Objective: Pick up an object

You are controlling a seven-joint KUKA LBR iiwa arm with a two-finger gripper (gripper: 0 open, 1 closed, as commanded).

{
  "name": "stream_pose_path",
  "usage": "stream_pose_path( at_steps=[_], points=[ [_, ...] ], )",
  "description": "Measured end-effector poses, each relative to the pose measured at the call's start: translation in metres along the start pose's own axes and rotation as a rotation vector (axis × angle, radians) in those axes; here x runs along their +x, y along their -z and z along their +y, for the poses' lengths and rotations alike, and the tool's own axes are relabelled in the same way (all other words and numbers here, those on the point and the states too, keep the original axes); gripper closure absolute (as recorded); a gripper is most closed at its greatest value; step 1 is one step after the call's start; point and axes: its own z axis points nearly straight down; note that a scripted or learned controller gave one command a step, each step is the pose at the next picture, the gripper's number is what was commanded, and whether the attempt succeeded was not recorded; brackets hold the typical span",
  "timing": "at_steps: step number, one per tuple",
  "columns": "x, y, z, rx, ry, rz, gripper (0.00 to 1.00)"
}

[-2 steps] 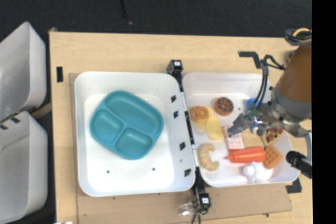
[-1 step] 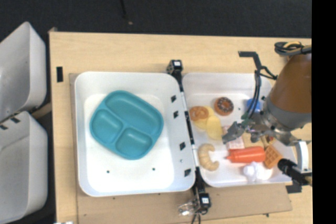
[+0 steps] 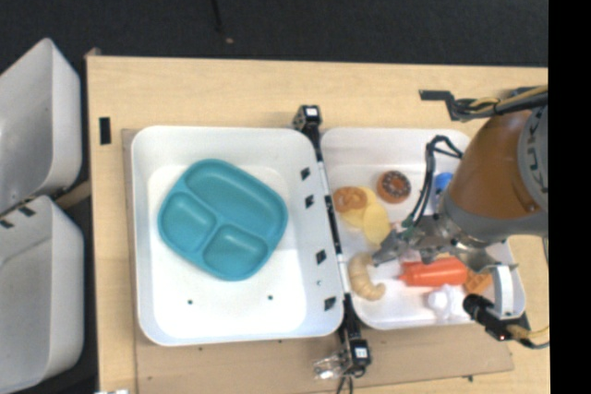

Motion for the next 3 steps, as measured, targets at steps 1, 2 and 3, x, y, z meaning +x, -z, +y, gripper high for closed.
stream_pose_path(
  at_steps=[1,2,3],
  points=[
    [-0.004,-0.032,0.002,-0.01,-0.002,-0.007,0.0],
    [-0.006,-0.02,0.004,-0.015,-0.01,-0.009,1.0],
    [-0.01,0.022,0.007,-0.009,-0.002,-0.002,1.0]
  ],
)
